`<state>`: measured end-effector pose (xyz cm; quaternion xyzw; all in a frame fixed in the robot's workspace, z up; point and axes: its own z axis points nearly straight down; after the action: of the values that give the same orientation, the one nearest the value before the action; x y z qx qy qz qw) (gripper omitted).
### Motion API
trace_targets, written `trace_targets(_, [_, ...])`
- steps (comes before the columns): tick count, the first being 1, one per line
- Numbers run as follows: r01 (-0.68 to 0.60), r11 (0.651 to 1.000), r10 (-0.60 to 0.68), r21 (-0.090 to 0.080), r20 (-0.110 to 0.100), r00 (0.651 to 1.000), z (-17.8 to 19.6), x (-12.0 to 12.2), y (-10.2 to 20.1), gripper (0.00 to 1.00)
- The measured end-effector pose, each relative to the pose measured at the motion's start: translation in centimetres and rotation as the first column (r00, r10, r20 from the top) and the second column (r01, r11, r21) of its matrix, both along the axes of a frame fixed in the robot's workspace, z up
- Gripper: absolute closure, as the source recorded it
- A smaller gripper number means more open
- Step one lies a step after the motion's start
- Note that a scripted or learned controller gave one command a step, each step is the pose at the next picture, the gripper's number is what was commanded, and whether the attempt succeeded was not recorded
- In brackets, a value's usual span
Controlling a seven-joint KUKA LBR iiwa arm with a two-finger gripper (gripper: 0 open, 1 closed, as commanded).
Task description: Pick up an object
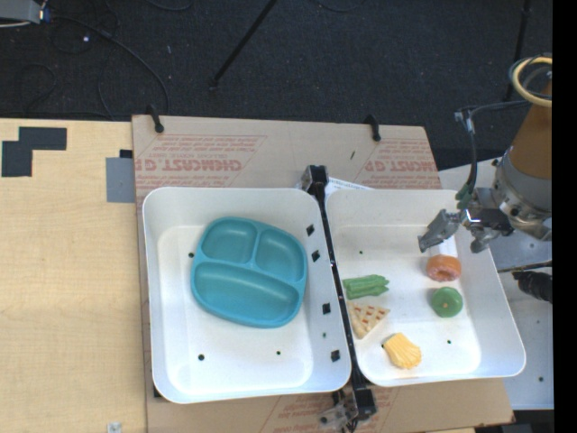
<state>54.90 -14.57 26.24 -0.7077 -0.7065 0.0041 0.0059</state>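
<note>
Nearest in the right bin (505,350) lie a yellow toy (402,351) and a waffle wedge (368,317), then a green ball (446,302) and green pod (366,286). Farther back, the gripper (460,228) spreads its fingers above the orange toy (443,267), which looks light, stiff and slippery; best pinched across its middle.
</note>
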Motion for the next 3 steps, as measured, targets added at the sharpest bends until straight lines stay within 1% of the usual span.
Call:
trace_targets(1, [-0.002, 1.0, 0.002, -0.002, 0.01, 1.0, 0.6, 0.2, 0.0, 0.0])
trace_targets(2, [-0.001, 1.0, 0.001, 0.0, 0.004, 1.0, -5.9, -0.1, -0.1, 0.0])
trace_targets(3, [-0.001, 1.0, 0.001, 0.0, 0.006, 1.0, -12.3, -0.4, 0.0, 0.0])
